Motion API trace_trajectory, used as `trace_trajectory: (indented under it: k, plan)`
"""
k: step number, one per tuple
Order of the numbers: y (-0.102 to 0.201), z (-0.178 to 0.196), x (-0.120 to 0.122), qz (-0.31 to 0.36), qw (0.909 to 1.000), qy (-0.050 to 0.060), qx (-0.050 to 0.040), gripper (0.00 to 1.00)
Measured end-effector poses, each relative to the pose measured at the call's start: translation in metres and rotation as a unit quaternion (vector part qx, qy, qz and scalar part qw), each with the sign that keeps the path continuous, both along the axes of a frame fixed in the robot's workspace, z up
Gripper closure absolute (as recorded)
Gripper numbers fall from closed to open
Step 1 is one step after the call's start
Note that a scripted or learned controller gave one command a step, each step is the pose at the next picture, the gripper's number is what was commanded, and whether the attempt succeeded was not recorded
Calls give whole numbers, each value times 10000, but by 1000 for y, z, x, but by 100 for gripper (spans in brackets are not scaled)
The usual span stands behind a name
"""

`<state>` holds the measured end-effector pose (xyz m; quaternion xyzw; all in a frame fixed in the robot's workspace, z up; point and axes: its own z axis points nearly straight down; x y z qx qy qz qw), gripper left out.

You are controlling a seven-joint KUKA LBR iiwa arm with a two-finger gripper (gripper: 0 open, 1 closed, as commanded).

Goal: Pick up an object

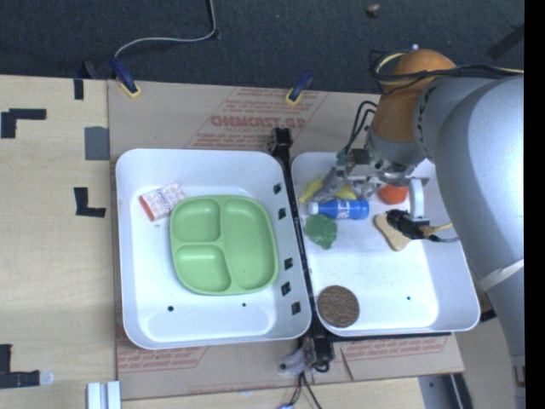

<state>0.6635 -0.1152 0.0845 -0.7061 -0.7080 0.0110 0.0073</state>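
The end effector (351, 177) hung over the far part of the right bin (443, 309), just above a blue bottle (341, 209) that lay on its side. The bottle was smooth plastic with a pale label band and a white cap pointing toward the divider. The end effector's metal parts were crowded together and partly masked by the wrist, so I could not tell whether it was apart or together.

A crumpled, dull green lump (321, 231) touched the bottle's near side. A yellow piece (313, 187) poked out beneath the end effector, most of it hidden. An orange-red rounded thing (392, 194) lay to the right of the bottle, its top cut off by the robot's hardware. Nearer the camera was a tan, wood-like piece (396, 239), its shape hard to make out. A flat, rough brown disc (339, 305) sat in the bin's near left corner.

The left bin (136, 228) held a glossy light green plate (226, 244) with three moulded compartments. Just beside its far left edge lay a small red-and-white packet (160, 200), its print too small to read. Both bins rested on a pale surface (43, 254).
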Motion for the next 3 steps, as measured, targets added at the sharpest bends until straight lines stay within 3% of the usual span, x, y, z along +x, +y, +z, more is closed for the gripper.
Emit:
trace_trajectory:
  k: [3]
  plan:
    - [-5, 0, 1, 9, 10000, -11, 21, 0]
